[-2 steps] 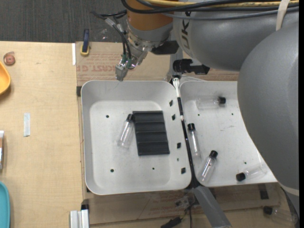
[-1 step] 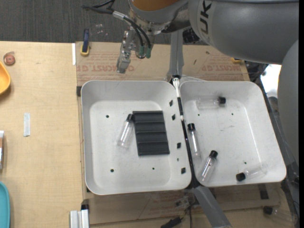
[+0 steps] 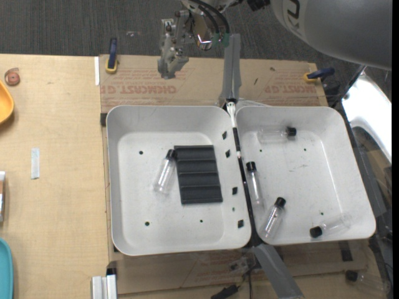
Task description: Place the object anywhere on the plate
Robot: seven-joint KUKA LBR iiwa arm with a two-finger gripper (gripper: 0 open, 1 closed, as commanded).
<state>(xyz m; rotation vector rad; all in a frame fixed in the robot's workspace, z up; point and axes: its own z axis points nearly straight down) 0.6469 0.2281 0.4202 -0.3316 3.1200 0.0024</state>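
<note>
I see the pincer (image 3: pixel 171 64) hanging beyond the left bin (image 3: pixel 124 167), its grip unreadable from here, a vial (image 3: pixel 165 172) touching the black plate (image 3: pixel 199 174) inside that bin

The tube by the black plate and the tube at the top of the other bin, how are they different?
The tube in the left bin lies slanted, touching the black plate's left edge; the top tube in the right bin lies almost level, alone on the white floor. The left tube's cap points up; the right tube's cap points right. Both are clear with black caps.
</note>
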